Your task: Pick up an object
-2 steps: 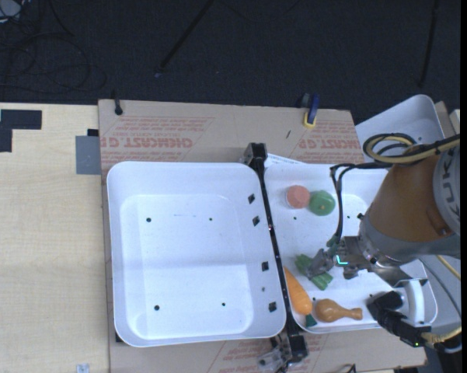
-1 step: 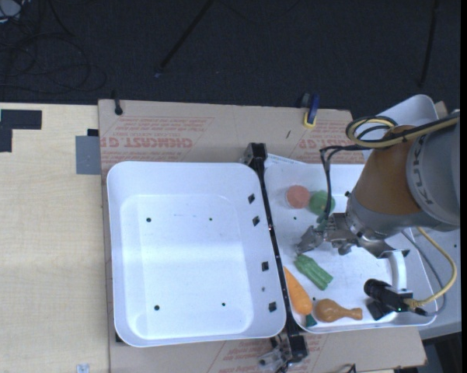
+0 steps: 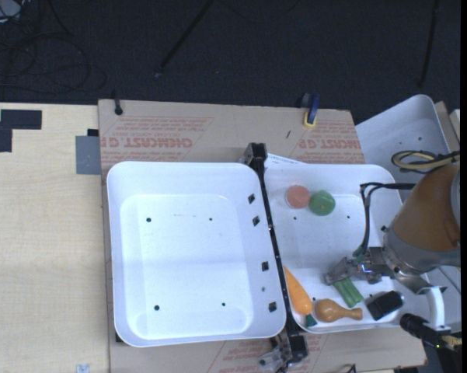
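The hand (image 3: 343, 271) sits low in the right bin (image 3: 350, 200), just above a green block (image 3: 347, 292). Its metal parts blur together, so whether it is clenched or released cannot be told. The arm (image 3: 423, 216) covers the bin's right edge.

Pale bench (image 3: 39, 270), cardboard sheet (image 3: 217, 130) on it, left bin (image 3: 186, 179) beside right bin (image 3: 326, 239) atop.

Right-hand bin (image 3: 326, 243): pink ball (image 3: 297, 196) touching green ball (image 3: 322, 203) near far wall. Orange carrot (image 3: 297, 290) along left wall. Green block (image 3: 347, 292) tilted, tan gourd (image 3: 336, 311) on side just beside it.
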Controlling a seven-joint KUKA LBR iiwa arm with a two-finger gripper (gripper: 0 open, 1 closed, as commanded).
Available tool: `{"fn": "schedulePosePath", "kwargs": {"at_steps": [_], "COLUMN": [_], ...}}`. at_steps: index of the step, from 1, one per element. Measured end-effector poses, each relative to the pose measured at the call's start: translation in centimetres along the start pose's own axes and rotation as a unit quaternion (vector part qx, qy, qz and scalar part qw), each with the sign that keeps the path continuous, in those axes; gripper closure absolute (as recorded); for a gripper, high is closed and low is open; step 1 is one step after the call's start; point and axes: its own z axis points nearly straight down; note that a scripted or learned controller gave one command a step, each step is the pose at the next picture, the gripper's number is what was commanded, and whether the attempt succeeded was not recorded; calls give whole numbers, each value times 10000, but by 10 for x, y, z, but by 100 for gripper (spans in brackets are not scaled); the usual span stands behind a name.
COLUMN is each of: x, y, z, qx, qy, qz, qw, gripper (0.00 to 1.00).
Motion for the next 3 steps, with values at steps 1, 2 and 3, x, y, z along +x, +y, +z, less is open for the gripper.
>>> {"fn": "schedulePosePath", "kwargs": {"at_steps": [1,2,3], "x": [2,67,141], "y": [2,29,-5], "z": [-11,-19,-104], "qx": [-12,-20,-36], "qy": [7,17,20], "qz": [3,-65,-71], "qw": [10000,10000,10000], "gripper": [100,100,100]}}
